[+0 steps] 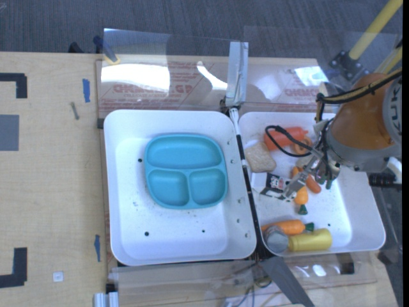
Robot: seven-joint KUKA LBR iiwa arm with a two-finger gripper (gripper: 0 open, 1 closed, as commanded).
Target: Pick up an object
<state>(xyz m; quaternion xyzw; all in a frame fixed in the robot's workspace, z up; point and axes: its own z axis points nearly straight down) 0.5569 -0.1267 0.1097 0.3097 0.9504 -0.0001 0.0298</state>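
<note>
"Two bins (pixel 121 171) logged, side by side. Start at the near edge of the right one: what is there?"

"Item one: yellow bottle-shaped toy (pixel 311 240), lying on its side near the front wall. Item two: toy carrot (pixel 291 226), touching the yellow piece on its far side. Item three: grey round piece (pixel 276 238), at the front-left corner."

"Mid-bin?"

"Item four: small orange pieces (pixel 301 199), loose, directly under the gripper (pixel 305 175). Item five: small black-and-white printed item (pixel 275 183), just left of them. Item six: tan bread-like slice (pixel 260 158), by the divider. Item seven: orange-red toy (pixel 291 136), farthest back, crossed by a black cable."

"Gripper state?"

"Low over the orange pieces; open or closed, I cannot tell. Nothing is visibly held."

"Left bin?"

"Item eight: blue divided plate (pixel 186 170), centred."

"Advice for the grasp?"

"Likely target: the orange pieces. They are small and clustered, so centre on one, descend fully, close squarely; a glancing close would probably scatter them."
</note>
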